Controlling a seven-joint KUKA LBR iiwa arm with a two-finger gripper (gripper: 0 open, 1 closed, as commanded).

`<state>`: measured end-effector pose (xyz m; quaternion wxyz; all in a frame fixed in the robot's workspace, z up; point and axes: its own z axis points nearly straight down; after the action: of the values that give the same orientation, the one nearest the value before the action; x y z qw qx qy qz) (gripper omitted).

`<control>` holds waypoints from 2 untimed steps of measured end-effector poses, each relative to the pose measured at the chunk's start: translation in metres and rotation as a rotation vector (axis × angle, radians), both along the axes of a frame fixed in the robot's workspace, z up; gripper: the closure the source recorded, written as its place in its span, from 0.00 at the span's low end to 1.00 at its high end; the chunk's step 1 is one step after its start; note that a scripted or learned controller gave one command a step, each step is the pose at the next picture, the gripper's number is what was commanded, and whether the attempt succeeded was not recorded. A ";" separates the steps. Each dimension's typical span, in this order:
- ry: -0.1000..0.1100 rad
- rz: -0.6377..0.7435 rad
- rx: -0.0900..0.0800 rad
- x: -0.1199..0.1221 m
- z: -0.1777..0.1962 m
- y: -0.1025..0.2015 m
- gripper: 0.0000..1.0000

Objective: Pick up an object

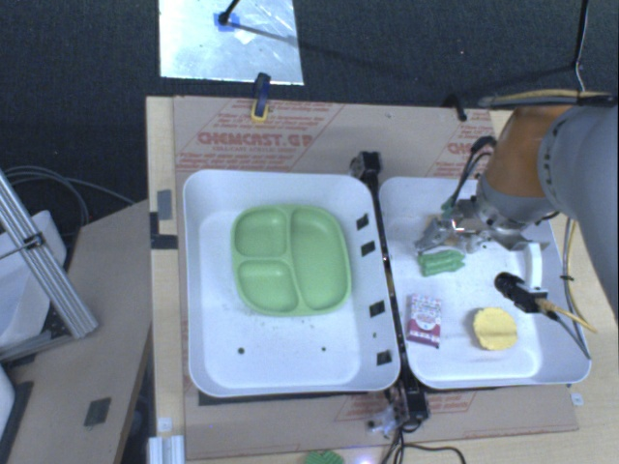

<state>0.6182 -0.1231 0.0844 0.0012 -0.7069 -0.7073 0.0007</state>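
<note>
In the right bin (414, 199) lie a small green block (442, 261), a red and white carton (424, 319) and a yellow lump (494, 328). My gripper (443, 235) hangs low over the upper middle of that bin. It is just above the green block, close to its top edge. Whether it touches the block is unclear from this angle. The carton lies near the bin's front left, and the yellow lump sits to its right.
The left bin (208, 356) holds a green divided plate (290, 259) at its middle. A black ridge with clips (372, 249) separates the two bins. My arm (542, 162) crosses the right bin's far right corner.
</note>
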 end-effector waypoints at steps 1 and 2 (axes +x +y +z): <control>-0.005 0.001 -0.001 0.002 0.000 0.000 0.00; -0.005 0.001 -0.001 0.002 0.000 0.000 0.00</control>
<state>0.6206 -0.1231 0.0847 -0.0007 -0.7066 -0.7077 -0.0006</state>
